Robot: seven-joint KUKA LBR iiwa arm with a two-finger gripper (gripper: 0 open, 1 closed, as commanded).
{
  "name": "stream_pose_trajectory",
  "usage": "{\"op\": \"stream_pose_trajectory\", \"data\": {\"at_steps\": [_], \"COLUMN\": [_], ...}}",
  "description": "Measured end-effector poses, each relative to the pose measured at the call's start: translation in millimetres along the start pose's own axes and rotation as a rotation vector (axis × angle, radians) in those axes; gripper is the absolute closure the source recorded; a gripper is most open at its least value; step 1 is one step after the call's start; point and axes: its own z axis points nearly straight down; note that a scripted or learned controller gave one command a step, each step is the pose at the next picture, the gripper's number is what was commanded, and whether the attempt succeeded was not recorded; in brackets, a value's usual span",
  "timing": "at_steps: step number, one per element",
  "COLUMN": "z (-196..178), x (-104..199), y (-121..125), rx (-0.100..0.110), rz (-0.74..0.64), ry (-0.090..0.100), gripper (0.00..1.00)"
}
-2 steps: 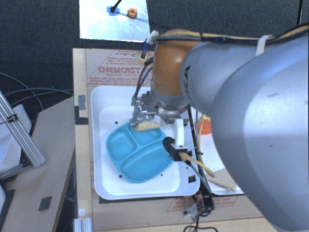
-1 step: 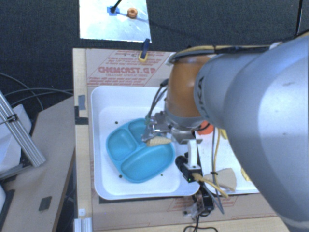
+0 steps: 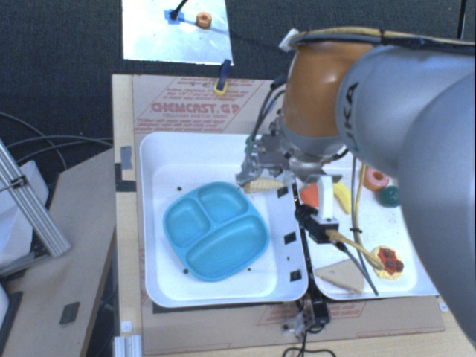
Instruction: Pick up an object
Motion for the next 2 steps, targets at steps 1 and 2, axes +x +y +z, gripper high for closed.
{"op": "stream_pose_trajectory", "data": {"at_steps": [1, 2], "z": [28, -49], "x": [63, 61], "y": [-29, -73], "rx": [0.014, 0.004], "rz": [-0.009, -0.006], "ry": [0.001, 0.003], "gripper": [1.0, 1.0]}}
